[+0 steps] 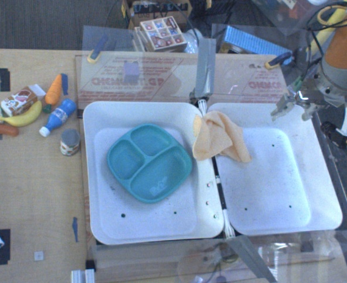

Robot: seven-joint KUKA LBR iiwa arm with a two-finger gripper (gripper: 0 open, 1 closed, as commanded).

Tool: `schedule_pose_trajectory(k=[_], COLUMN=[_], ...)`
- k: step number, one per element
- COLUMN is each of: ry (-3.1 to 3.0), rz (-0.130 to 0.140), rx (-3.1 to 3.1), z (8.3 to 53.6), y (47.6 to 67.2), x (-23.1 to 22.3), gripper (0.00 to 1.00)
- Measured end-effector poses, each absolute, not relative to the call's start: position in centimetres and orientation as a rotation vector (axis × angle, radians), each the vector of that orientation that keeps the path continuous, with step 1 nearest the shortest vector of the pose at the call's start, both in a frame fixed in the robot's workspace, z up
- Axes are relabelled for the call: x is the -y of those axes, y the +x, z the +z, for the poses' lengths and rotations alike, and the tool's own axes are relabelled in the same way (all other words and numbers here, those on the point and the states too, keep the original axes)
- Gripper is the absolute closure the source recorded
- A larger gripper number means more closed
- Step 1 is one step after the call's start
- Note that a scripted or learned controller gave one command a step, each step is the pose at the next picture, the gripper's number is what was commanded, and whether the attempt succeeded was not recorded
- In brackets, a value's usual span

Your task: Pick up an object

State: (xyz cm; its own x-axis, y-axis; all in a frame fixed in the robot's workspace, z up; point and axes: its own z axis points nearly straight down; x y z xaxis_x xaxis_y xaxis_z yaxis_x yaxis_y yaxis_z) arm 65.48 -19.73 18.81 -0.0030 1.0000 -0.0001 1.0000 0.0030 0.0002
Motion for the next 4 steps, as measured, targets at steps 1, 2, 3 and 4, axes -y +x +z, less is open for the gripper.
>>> schedule_pose_trajectory(k=[1, 2, 3, 4], ry=[1.971, 1.983, 1.96, 2.032], rz=[0.005, 0.01, 0.008, 0.01], rx=[-2.438, -2.425, -2.443, -2.386], z=[9.0, 9.0, 9.0, 9.0], y=[67.0, 60.2, 66.2, 58.1], x=[11.8, 11.4, 9.8, 10.7], gripper=[0.0, 0.0, 0.0, 0.0])
